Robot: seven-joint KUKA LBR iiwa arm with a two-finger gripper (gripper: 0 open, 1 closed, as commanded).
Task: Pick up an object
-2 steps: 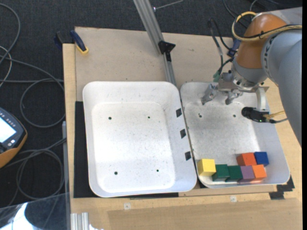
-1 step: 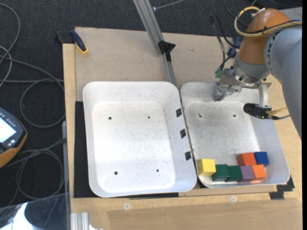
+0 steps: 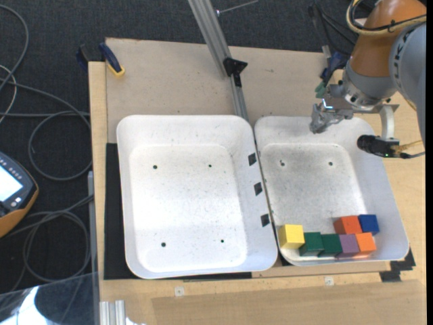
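The grey arm (image 3: pixel 389 39) with its orange band reaches in from the right, and its tool (image 3: pixel 323 119) hangs over the far edge of the right bin (image 3: pixel 304 181), close to that bin's far left corner. Nothing sits between its tips, and whether they are spread or pressed together I cannot tell, since they are small and blurred against the bin's rim.

The objects to be picked lie well apart from the tool, bunched along the near wall of the right bin. A yellow block (image 3: pixel 293 234) sits leftmost. Just right of it are two green blocks (image 3: pixel 321 243) touching each other, then a purple block (image 3: pixel 349 244) and an orange block (image 3: pixel 365 242) at the near right corner. Behind those, a red block (image 3: pixel 349 224) and a blue block (image 3: pixel 369 223) stand side by side, touching.

The left bin (image 3: pixel 186 195) lies beside the right one, their inner rims overlapping. Both rest on the tan worktop (image 3: pixel 169 73). A grey metal bar (image 3: pixel 215 42) slants down from the far side to the gap between the bins.
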